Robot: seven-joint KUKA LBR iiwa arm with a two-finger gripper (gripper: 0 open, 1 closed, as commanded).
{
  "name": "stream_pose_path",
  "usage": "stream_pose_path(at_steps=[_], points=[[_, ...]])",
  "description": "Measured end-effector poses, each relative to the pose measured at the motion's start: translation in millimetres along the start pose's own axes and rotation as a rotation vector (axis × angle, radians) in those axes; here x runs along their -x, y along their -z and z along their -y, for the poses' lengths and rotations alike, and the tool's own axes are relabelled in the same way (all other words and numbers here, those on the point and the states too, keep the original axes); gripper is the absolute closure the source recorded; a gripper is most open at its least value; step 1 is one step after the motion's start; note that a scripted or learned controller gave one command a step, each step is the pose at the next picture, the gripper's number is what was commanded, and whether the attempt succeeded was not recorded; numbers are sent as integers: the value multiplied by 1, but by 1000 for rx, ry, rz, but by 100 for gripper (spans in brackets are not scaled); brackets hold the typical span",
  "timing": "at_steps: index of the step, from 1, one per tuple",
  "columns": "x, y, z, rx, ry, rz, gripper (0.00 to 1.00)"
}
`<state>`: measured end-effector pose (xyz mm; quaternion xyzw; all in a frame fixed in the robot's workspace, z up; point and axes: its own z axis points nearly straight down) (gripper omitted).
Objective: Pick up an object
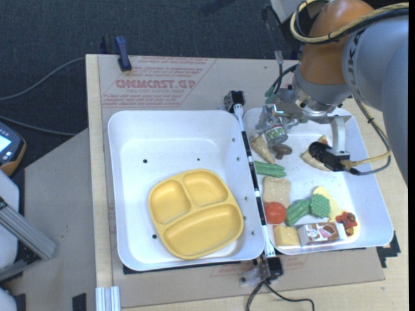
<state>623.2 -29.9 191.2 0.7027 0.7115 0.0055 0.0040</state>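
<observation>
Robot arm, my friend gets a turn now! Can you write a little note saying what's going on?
Gripper: low over the top left corner of the right bin, right at a small green-labelled can; whether it has the can is unclear.
Things: toy food lies in the right bin; a yellow divided plate sits in the left bin.
Done: nothing visibly lifted.
Left: grip one item and raise it.

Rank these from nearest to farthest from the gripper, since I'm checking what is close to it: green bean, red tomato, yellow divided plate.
Measured from the gripper:
1. Green bean, just below it in the right bin.
2. Red tomato, lower in the same bin.
3. Yellow divided plate, across in the left bin.
</observation>
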Motion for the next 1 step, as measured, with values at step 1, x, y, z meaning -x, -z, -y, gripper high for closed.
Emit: stream_pose_path(at_steps=[1], points=[[-3, 18, 56, -16, -13, 1, 100]])
